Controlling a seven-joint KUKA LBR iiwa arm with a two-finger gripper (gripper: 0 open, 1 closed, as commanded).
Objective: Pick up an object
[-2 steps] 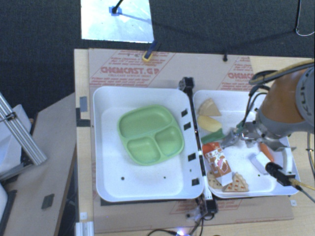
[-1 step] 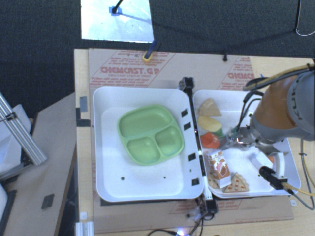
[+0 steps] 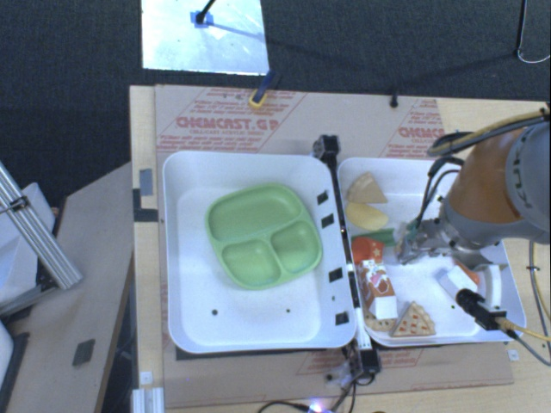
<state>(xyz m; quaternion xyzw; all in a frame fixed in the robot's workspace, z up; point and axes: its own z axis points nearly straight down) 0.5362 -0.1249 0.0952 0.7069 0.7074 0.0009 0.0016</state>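
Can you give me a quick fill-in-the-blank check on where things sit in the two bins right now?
1. The green divided tray lies in the ____ bin of the camera view.
2. The pizza slice lies near the right bin's ____ edge.
3. The tray has ____ compartments.
4. The hand is over the ____ bin.

Missing words: left; front; three; right

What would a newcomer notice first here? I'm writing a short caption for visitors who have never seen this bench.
Most likely the pale green divided plate, lying alone in the left bin. Next, the grey and orange arm reaching in from the right over the right bin, its gripper low among toy food: a pale wedge, a yellow piece, a red tomato and a pizza slice.
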